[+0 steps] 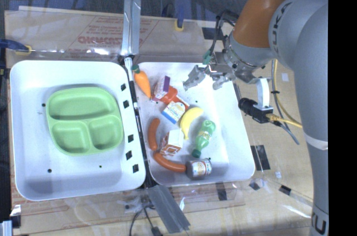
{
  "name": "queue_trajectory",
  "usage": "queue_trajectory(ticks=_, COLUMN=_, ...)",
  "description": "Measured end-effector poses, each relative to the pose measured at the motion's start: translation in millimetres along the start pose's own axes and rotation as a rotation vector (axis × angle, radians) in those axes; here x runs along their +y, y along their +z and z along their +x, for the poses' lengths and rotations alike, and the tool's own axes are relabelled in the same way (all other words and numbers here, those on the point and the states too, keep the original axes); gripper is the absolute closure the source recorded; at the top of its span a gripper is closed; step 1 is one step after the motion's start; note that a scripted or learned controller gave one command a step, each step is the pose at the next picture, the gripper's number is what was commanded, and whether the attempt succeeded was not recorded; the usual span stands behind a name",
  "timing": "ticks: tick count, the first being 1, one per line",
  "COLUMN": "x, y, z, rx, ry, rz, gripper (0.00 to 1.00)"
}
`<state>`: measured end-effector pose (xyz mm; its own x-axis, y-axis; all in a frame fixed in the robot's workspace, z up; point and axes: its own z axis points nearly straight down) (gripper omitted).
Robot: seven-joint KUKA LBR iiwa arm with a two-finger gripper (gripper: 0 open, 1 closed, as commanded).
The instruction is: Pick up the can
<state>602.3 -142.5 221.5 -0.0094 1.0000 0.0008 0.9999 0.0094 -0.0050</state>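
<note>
Camera view: gripper (207, 78) hangs over the far end of the right bin (237, 118), fingers spread, nothing between them. It sits above bare bin floor, just right of the clutter, so it looks like a hover or staging pose, not a commit to any object.

Can (198, 168) is at the opposite end: near edge of the right bin, lying on its side, brownish body with a metal end facing right. Well apart from the gripper. It touches or nearly touches the right end of a sausage (168, 163) and sits just near-side of the green bottle (203, 137).

Rest of the bin is packed: carrot (143, 82) at the far left corner, banana (190, 120) mid-bin, small cartons (173, 112) between them. Left bin holds a green divided tray (85, 119), not relevant.

My read: pick not started. Since the can is lying down against the near wall, the fingers probably need to straddle its round body crosswise; the wall and sausage limit clearance on the near and left sides. Risk: can rolls, or the bottle gets clipped on descent.
</note>
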Motion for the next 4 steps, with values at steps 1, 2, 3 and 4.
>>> queue_trajectory(ticks=1, x=-50, y=-161, z=70, rx=-0.003, ry=-0.307, rz=-0.006, gripper=0.00)
queue_trajectory(ticks=2, x=-125, y=-130, z=150, rx=-0.002, ry=-0.288, rz=-0.002, gripper=0.00)
queue_trajectory(ticks=3, x=-125, y=-220, z=228, rx=-0.001, ry=-0.117, rz=-0.006, gripper=0.00)
queue_trajectory(ticks=4, x=-125, y=-219, z=293, rx=-0.001, ry=-0.196, rz=-0.005, gripper=0.00)
